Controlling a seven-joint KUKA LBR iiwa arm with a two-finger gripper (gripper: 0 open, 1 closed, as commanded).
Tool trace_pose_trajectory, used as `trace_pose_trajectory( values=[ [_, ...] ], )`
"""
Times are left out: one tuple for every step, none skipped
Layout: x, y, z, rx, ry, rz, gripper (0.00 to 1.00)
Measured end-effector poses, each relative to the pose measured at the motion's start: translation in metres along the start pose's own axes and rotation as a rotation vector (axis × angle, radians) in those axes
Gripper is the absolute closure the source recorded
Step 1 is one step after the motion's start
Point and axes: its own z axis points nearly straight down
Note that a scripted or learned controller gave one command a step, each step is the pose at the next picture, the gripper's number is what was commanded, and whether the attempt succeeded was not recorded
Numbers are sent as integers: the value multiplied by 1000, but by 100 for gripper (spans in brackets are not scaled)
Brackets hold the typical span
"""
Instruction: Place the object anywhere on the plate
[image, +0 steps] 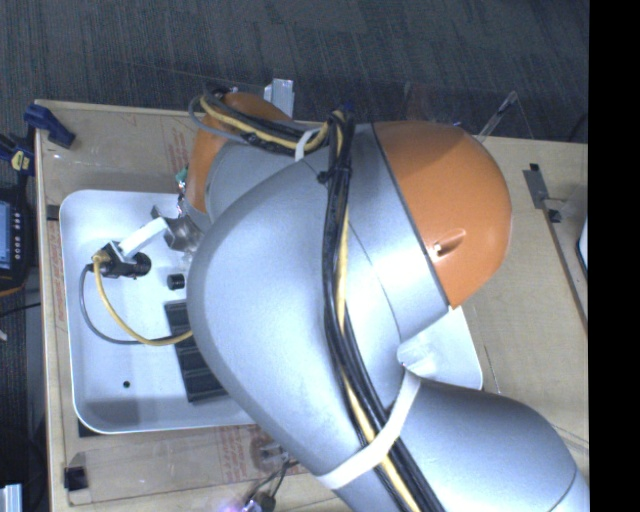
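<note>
One camera looks down on the bench (120, 455) from above, at a slant — the bench's far edge runs along the top of the frame, with dark floor beyond it. The arm (330, 330) enters from the right and lower right and rises so close to the lens that its grey body covers most of the middle. To the left of it, part of one white bin (75, 300) stays visible — the camera sits fairly near.
</note>
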Motion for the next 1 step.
trace_pose_trajectory(
  values=[
    [27, -9, -8, 2, 2, -314, 100]
  ],
)
